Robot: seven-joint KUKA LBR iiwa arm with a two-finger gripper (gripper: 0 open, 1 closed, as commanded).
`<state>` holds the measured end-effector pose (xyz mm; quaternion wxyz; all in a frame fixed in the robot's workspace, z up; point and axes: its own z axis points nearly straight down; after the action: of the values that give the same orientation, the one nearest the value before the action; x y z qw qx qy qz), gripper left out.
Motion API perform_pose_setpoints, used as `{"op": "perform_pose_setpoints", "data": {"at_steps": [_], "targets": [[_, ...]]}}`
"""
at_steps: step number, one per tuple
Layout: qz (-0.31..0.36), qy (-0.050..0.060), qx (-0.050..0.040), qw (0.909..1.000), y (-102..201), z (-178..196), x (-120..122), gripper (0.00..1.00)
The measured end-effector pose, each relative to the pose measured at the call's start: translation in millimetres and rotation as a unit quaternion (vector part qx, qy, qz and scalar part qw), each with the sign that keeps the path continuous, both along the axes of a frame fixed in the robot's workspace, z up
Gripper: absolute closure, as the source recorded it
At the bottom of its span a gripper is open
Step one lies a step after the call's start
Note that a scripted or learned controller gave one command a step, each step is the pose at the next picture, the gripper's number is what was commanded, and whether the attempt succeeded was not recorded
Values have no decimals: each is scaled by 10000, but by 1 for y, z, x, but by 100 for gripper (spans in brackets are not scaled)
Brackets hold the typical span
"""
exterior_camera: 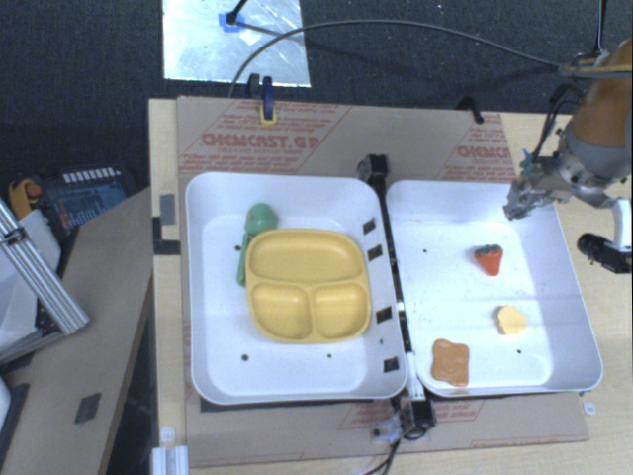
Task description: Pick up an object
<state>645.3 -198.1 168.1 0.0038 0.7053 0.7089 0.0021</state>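
Two shallow white bins sit side by side on the bench. In the left bin (208,265) a yellow divided tray (305,285) with three compartments lies roughly in the middle, and a green toy (255,228) pokes out from under its upper-left edge, partly covered by the tray.

The right bin (564,295) holds three small pieces, well apart from one another: a toy strawberry (489,258) — red-orange with a green top — near the centre, a small yellow piece (511,320) below and to its right, and a flat orange-brown piece (450,361) near the bin's lower-left corner.

The arm comes in from the right, its orange band visible at the upper right. The gripper (518,208) hangs over the upper-right part of the right bin, pointing down and left, above and to the right of the strawberry and apart from it. How far its jaws stand apart I cannot tell; nothing is visibly held.
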Motion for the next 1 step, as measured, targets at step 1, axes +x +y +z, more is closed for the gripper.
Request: {"op": "perform_pose_setpoints", "data": {"at_steps": [1], "targets": [[3, 11, 2, 10000, 0, 37, 2, 100]]}}
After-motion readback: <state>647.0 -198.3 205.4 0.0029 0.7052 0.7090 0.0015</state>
